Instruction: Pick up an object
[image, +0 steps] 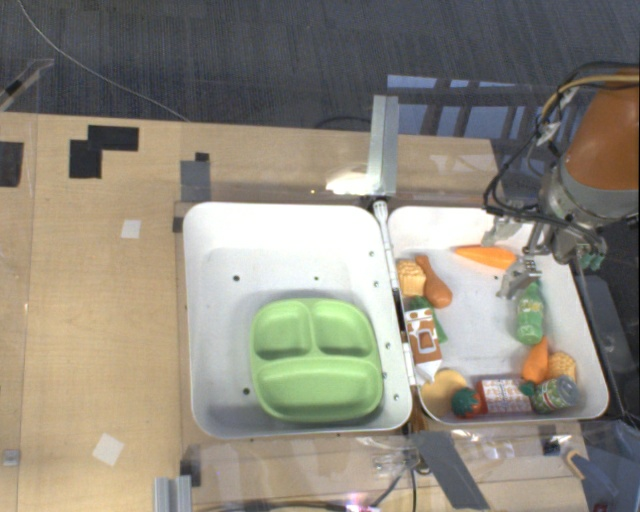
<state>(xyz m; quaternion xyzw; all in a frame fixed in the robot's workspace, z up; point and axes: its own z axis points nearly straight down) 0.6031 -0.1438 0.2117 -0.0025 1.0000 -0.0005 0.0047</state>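
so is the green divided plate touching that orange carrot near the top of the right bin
Apart. The camera view shows the green plate lying in the left bin, while the carrot lies in the right bin, with the bin walls between them.

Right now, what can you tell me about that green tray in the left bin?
The green tray is a light green divided plate that looks like smooth moulded plastic, with rounded corners. It has three compartments: two small ones along the far side and one wide one on the near side, with nothing lying in them. It lies flat and right way up on the floor of the left bin, toward the near right corner, close to the wall shared with the right bin.
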